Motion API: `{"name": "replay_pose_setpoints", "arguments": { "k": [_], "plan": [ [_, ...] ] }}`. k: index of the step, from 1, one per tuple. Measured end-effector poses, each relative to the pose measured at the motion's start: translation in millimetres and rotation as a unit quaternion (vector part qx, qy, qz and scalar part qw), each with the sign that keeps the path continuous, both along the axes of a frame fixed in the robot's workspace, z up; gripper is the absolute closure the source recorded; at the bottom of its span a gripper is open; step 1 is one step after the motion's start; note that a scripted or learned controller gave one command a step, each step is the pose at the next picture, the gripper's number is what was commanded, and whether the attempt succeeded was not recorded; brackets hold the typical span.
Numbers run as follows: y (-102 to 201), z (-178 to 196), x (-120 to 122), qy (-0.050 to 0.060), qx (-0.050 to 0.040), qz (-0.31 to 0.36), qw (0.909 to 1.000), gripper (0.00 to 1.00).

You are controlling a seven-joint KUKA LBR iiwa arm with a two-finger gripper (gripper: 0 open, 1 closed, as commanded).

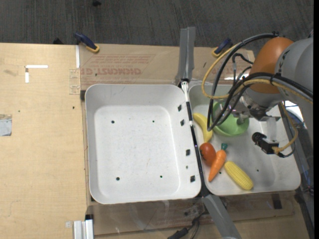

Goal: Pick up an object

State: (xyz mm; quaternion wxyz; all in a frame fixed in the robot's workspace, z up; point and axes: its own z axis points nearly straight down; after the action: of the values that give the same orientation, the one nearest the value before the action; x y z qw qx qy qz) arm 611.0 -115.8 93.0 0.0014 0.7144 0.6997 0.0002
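Currently, left to right:
Left bin: lying bare, white.
Divider: standing between the bins.
Right bin: holding a banana, tomato, carrot and corn cob, clustering near its left wall.
Green object: sitting far back, partly under cables.
Arm: reaching in from the right.
Gripper: hanging beside the green object; grip state impossible to judge.
Progress: nothing appears lifted; the whole pick is remaining.
Obstacles: cables and crowding.
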Motion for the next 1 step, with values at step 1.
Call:
{"name": "replay_pose_setpoints", "arguments": {
  "k": [1],
  "plan": [
    [-1.2,7.4,-101.4,0.002,0.0004,0.080,0.9968,0.00]
  ]
}}
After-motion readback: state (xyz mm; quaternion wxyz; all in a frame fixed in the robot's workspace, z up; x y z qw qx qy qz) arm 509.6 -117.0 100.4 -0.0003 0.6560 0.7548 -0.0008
